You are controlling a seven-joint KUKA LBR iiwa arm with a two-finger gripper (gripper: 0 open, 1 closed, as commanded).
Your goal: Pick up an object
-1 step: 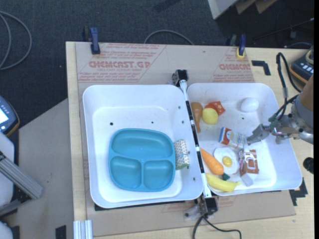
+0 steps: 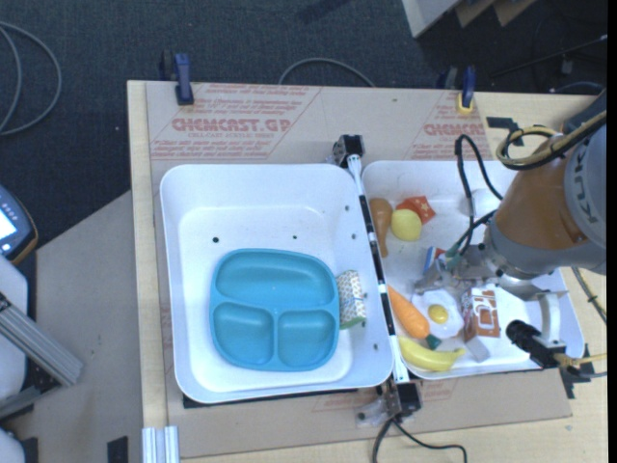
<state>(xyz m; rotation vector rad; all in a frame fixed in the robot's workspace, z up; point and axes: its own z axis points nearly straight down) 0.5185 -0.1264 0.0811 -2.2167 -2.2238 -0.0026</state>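
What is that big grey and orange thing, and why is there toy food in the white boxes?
That big thing is a robot arm. It reaches in from the right side, and a computer program tells it how to move. Its job is to pick something up. The picture comes from one camera fixed above the bench, looking down at a slant.

On the bench sit two shallow white bins. The left bin holds a blue plate with three sections, plus a small patterned roll at the plate's right edge. The right bin holds toy food: a banana, a carrot, a fried egg, a yellow lemon and some small packets. The arm's end is low over that pile, and I cannot tell whether it is holding anything.
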